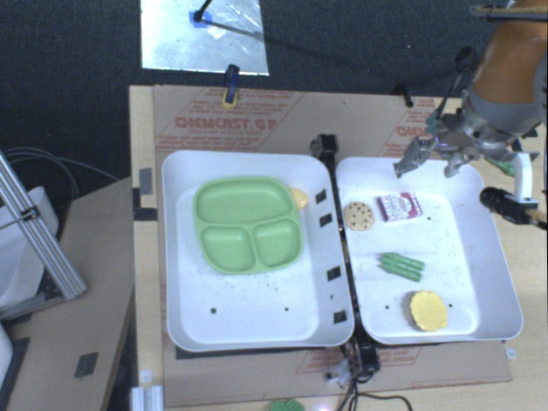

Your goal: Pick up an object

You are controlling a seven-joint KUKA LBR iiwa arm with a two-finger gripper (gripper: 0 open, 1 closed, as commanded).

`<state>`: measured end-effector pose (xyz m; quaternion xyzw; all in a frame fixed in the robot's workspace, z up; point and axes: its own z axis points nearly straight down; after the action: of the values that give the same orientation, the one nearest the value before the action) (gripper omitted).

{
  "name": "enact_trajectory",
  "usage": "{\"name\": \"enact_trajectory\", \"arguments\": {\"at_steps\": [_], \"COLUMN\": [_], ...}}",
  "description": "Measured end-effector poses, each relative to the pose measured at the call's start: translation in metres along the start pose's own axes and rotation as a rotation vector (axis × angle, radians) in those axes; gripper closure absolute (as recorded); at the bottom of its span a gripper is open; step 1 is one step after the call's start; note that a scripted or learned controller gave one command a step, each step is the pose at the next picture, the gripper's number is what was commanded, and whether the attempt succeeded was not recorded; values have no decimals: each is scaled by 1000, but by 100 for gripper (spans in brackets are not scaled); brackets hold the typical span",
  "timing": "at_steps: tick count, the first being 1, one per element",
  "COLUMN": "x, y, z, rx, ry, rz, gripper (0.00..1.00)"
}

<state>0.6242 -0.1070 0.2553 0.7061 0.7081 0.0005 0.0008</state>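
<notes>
Where brown cardboard covers the table (257, 118) over dark carpet, two white bins sit. In the right bin (488, 255), a red-and-white packet (399, 206) lies at 12 o'clock, flat and rectangular. Above its far rim, the gripper (432, 160) hangs, fingers spread, grasping nothing.

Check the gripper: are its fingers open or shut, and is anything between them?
Open. The gripper hangs above the right bin's far edge with its two fingers spread apart and only bare bin surface showing between them.

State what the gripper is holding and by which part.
Nothing is held: the gripper hangs open above the right bin's far edge, with no object between its jaws.
</notes>
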Motion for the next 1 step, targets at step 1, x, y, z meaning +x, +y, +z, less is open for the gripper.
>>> {"name": "enact_trajectory", "arguments": {"at_steps": [1], "x": [-16], "y": [-39], "z": [163], "rx": [16], "ry": [3], "rz": [4], "gripper": [0]}}
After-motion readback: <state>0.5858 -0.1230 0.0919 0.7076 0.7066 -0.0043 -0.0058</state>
